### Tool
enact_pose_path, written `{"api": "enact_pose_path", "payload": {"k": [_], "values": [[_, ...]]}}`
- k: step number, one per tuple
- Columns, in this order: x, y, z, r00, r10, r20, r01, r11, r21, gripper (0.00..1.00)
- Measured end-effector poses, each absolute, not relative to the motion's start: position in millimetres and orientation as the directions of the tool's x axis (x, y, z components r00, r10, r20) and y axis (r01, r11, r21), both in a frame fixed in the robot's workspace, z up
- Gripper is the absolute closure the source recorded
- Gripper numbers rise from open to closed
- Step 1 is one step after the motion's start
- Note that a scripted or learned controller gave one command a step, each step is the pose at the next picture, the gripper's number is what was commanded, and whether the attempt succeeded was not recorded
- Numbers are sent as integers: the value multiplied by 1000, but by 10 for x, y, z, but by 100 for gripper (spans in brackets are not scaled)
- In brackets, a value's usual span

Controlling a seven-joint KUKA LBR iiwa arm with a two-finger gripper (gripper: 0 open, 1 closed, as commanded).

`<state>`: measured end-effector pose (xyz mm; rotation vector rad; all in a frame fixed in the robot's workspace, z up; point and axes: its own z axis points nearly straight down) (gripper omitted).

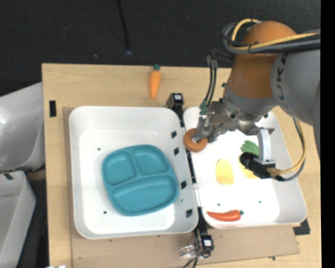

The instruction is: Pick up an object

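**A:** Where is the gripper in the camera view?
**B:** The gripper (201, 132) is low over the left rim of the right bin (289, 204). The grey arm reaches in above the back part of that bin.
**A:** Has it got hold of anything?
**B:** A brown-orange ring (196, 143), like a small doughnut, sits right at its tip, against the rim between the two bins. I cannot tell whether the gripper is clamped on the ring or only resting against it.
**A:** What else lies in that bin?
**B:** A yellow piece (224, 172) near the middle, a green leafy bit (249, 147) further back to its right, and a red chilli (226, 215) along the front wall. All are apart from the ring.
**A:** And the left bin (76, 149)?
**B:** A teal divided plate (139, 178) lies flat in it. A toy carrot (154, 81) lies on the bare bench (100, 76) behind that bin, outside both.
**A:** Anything in the way?
**B:** The rim and the black clips (175, 133) on the divide crowd the ring's left side.
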<state>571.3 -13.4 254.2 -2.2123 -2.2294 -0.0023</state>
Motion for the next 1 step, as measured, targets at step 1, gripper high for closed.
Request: {"api": "enact_pose_path", "payload": {"k": [1], "values": [[5626,390,2412,-7,1000,1,1000,7,-1,100]]}}
